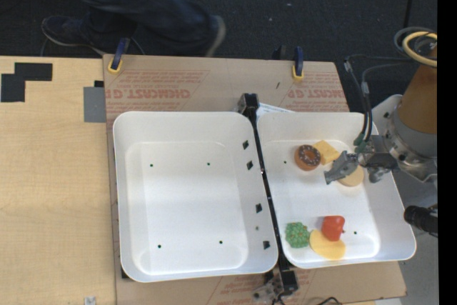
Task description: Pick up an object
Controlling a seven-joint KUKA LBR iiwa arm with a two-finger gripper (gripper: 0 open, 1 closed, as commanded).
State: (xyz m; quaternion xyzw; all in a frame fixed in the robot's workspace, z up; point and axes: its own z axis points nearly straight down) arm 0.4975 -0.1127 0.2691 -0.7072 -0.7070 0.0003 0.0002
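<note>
The right bin (385, 243) holds several small objects. A brown ring-shaped donut (308, 157) lies next to a pale yellow wedge (328, 151) near the bin's far side. My gripper (343, 169) reaches in from the right, low over a tan round piece (351, 179) that it partly hides, just right of the donut. Nothing can be seen held in it. Toward the near edge lie a green broccoli-like piece (297, 234), a red pepper-like piece (333, 226) and a yellow piece (327, 247) touching the red one.
The left bin (128, 146) stands beside the right one, with a black divider strip (258, 178) between them. The arm's orange band (423, 100) stands at the right, beyond the bin's edge. Cardboard (200, 86) lies under both bins.
</note>
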